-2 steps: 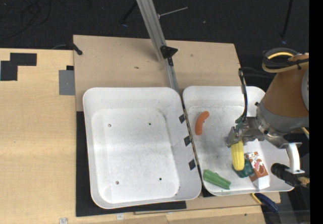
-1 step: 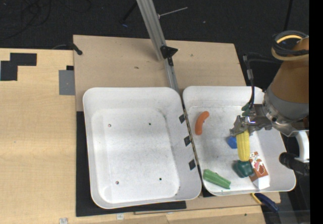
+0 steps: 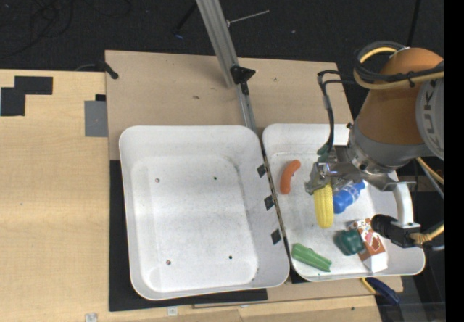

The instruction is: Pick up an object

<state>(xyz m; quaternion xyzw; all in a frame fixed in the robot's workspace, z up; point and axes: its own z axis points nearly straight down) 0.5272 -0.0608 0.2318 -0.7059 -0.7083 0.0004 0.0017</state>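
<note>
1. Two shallow white bins stood side by side on the surface (image 3: pixel 58 190). The left bin (image 3: pixel 138 168) was the wider one, and its floor showed a few small dark dots.
2. The right bin (image 3: pixel 290 141) held all the loose things.
3. An orange sausage-shaped piece (image 3: pixel 288 176) lay near the left wall of the right bin, apart from the others.
4. A yellow corn cob (image 3: pixel 324 208) lay about in the middle of this bin, pointing toward the near rim.
5. A blue object (image 3: pixel 346 196) lay just beside the corn cob, on its right, touching it or almost touching.
6. A green vegetable (image 3: pixel 312 257) lay at the near left corner of the right bin.
7. A dark green object (image 3: pixel 350 242) and a small red and white box (image 3: pixel 373 244) lay close together near the right end of the near rim.
8. The tool (image 3: pixel 325 172) hung over the upper end of the corn cob and the blue object. I could not tell whether it was spread or pressed together, or whether it touched anything.
</note>
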